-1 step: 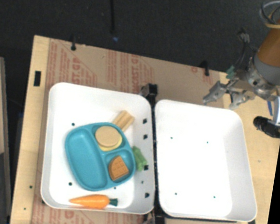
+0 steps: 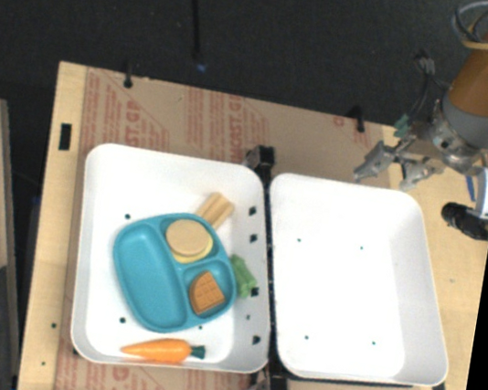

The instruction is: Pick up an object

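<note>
Hovering beyond the right bin [image 2: 404, 263], the claw [image 2: 393, 168] hangs spread apart, gripping nothing.

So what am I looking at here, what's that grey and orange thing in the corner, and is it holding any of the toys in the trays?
You are looking down at a slant from one fixed camera above a workbench. The grey and orange thing is a robot arm reaching in from the right; at its tip is a gripper, a two-finger claw, open and holding nothing. It hangs above the bench, beyond the far edge of the right bin.

On the bench sit two shallow white bins side by side. The left bin holds a blue divided plate with a round tan biscuit and a small brown waffle-like piece on it. A wooden block pokes out behind the plate, something green lies at its right edge, and a toy carrot lies near the front.
</note>
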Action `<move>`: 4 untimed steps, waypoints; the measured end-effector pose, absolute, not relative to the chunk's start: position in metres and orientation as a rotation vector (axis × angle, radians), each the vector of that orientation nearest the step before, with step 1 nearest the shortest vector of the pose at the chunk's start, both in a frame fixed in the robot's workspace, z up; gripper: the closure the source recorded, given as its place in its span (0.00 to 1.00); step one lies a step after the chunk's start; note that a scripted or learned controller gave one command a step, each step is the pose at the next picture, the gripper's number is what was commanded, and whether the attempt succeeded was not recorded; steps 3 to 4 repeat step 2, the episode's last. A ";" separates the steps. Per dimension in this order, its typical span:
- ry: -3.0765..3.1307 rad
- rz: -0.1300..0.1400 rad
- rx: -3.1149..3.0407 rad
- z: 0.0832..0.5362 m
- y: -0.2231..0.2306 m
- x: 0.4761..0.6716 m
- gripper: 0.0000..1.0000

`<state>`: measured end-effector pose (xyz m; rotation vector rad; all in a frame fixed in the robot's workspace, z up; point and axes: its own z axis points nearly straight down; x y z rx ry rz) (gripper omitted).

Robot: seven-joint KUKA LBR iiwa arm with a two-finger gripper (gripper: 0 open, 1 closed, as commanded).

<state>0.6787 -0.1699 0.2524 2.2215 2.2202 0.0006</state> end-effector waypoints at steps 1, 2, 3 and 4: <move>2.222 -0.006 2.227 0.179 -0.195 0.687 0.00; 2.220 -0.001 2.223 0.160 -0.204 0.682 0.00; 2.220 -0.001 2.223 0.160 -0.204 0.682 0.00; 2.220 -0.001 2.223 0.160 -0.204 0.682 0.00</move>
